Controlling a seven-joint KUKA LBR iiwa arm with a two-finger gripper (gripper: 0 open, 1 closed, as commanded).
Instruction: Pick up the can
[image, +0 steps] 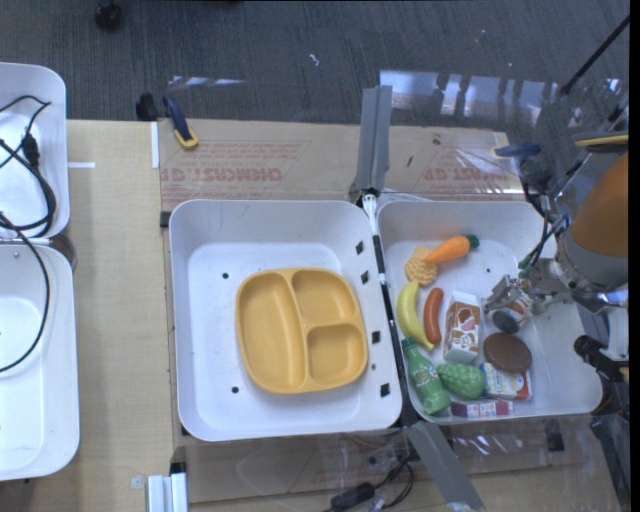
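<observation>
Your gripper (512, 300) is hanging low in the right bin (560, 395), right by the can (507, 353), which is lying just below it with its brown end up, beside the carton (462, 328). Fingers state: cannot tell from here. Yellow tray (300, 328) is sitting in the left bin (200, 330)

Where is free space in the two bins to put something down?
Left bin: bare floor rings the yellow tray, widest along the left wall and back. Right bin: bare at the back right, behind the carrot. Its left and front are crowded around the banana and can, with the tool just behind.
</observation>
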